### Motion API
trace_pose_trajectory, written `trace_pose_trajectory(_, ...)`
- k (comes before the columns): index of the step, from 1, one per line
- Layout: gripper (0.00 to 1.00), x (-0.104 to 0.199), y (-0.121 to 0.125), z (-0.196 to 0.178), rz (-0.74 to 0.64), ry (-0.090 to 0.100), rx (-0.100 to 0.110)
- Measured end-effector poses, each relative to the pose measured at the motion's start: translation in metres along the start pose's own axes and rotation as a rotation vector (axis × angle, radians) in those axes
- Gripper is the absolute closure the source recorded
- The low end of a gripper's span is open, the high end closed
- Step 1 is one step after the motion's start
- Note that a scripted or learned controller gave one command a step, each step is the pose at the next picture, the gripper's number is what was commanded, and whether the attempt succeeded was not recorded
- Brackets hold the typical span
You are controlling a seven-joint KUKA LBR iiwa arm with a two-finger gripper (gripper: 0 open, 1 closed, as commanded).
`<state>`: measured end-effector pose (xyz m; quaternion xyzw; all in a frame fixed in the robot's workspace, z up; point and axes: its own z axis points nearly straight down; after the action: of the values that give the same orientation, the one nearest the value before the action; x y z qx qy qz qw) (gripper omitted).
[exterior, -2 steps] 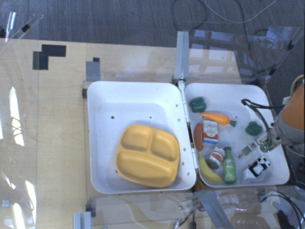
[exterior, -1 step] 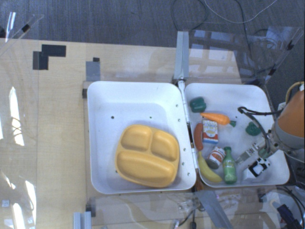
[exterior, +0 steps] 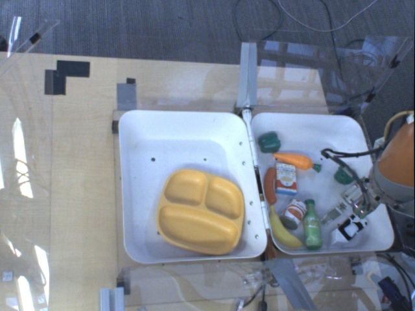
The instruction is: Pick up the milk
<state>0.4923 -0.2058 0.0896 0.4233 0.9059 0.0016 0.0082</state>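
Milk carton (exterior: 286, 178) lying in the middle of the right bin (exterior: 363, 135), red-and-white face up, just right of the wall shared with the left bin (exterior: 136, 173). Hemmed in closely on several sides: orange carrot (exterior: 295, 161) touching or almost touching its upper edge, lying crosswise; reddish sausage-like piece (exterior: 270, 185) pressed along its left side; small red-and-white can (exterior: 295, 211) just below it; green bottle (exterior: 312, 224) lower right of the can, standing near the bin's lower rim; yellow banana (exterior: 284, 232) curving along the lower left corner, under the can. Dark green pepper (exterior: 268, 141) apart from the carton, toward the bin's upper left. Another small dark green item (exterior: 343, 173) further right, near a black cable looping in from the arm.

Tool (exterior: 353, 216) low at the right side of the right bin, well to the right of the carton, past the green bottle, with the grey arm and orange band entering at the frame's right edge. Nothing seen between its fingers; open or closed cannot be told at this angle.

Left bin occupied by a yellow divided tray (exterior: 201, 211), turned slightly, in its lower middle. Wooden desk (exterior: 65, 193) spreading to the left, with black tape marks (exterior: 65, 75) in the upper left of the frame.
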Motion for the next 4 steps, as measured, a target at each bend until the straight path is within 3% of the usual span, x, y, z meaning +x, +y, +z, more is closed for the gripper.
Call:
trace_pose_trajectory(3, 0.00, 0.000, 0.001, 0.000, -0.108, -0.001, 0.000)
trace_pose_trajectory(4, 1.00, -0.001, 0.003, -0.012, -0.109, -0.004, -0.004)
